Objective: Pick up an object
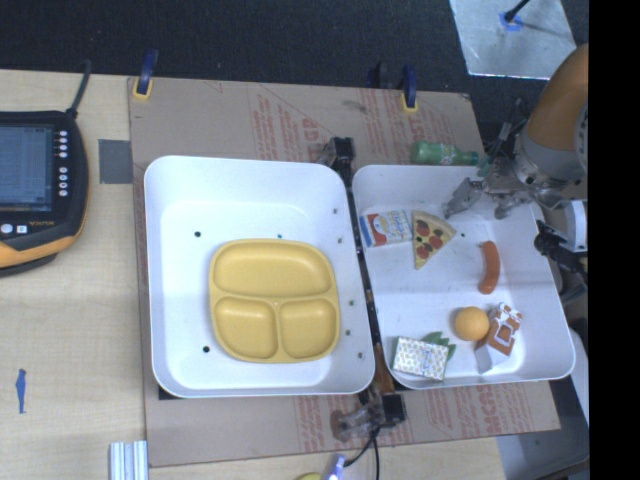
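Two smooth, glossy white plastic bins (160,268) rest on matt brown cardboard (300,118). Well apart from the dull metal fingers (462,196) lies a satin yellow plastic divided tray (272,300).

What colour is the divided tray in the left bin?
Pale yellow, seen in the camera view: the divided tray.

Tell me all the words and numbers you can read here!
None can be read.
Cardboard sheet: faint red print, too blurred.
Small carton: label too small.
Handheld screen: text too small.
Silver packet: print too blurred.
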